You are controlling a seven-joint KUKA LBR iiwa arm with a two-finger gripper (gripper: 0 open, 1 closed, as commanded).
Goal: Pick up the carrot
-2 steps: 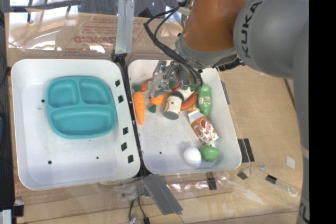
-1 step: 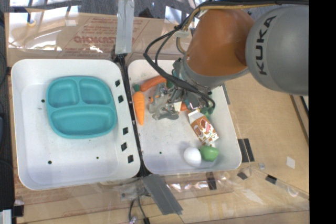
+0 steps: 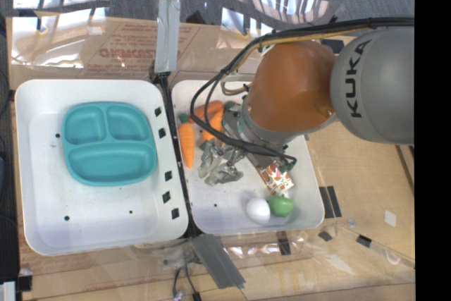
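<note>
Right bin | gripper low beside carrot | grip state unreadable, arm hides wrist

Teal tray L bin; egg, lime R.

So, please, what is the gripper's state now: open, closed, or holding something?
Gripper: it cannot be told if open or closed. It sits low in the right bin, beside the carrot, with nothing visibly held.
</note>
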